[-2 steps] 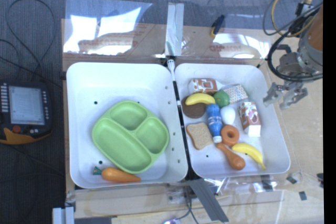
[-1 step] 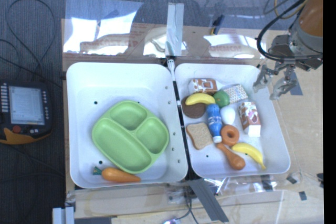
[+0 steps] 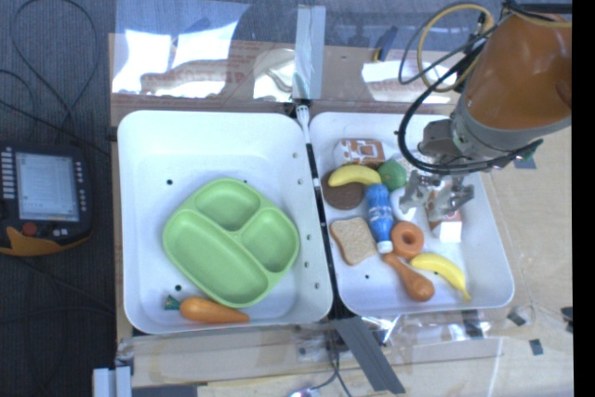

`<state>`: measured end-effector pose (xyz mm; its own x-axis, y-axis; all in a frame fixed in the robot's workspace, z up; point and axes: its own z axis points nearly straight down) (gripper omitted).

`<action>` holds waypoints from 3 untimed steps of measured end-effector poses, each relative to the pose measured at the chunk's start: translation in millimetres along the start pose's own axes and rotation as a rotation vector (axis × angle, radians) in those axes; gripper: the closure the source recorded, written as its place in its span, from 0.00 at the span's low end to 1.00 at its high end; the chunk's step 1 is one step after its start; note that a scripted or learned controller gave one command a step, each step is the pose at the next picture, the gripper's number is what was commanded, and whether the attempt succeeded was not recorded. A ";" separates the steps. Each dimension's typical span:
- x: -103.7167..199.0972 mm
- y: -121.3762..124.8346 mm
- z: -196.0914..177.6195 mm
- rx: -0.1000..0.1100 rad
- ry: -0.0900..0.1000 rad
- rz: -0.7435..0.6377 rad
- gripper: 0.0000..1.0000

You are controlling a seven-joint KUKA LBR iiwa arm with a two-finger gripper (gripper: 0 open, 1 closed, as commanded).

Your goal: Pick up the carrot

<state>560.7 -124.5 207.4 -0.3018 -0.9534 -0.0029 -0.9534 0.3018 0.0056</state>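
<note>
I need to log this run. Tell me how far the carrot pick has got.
Done: nothing that shows; the carrot lies in the left bin, beside the green plate. In hand: the gripper hangs over the right bin, among the toy food. Left: crossing to the carrot, gripping and lifting it.

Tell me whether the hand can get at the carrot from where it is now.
Probably yes. The carrot lies in the left bin, against the near edge of the green plate, with nothing on top of it. The hand hovers over the right bin, so it must cross the divider first.
</note>
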 end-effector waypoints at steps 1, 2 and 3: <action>48.6 18.2 -260.8 0.021 -0.001 0.206 1.00; 13.6 -25.6 -79.3 -0.006 -0.002 0.057 1.00; -99.5 15.4 -124.6 0.009 -0.002 -0.177 1.00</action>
<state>576.5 -25.6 332.4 -0.1289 -0.9916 -0.0053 -0.9917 0.1289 -0.0041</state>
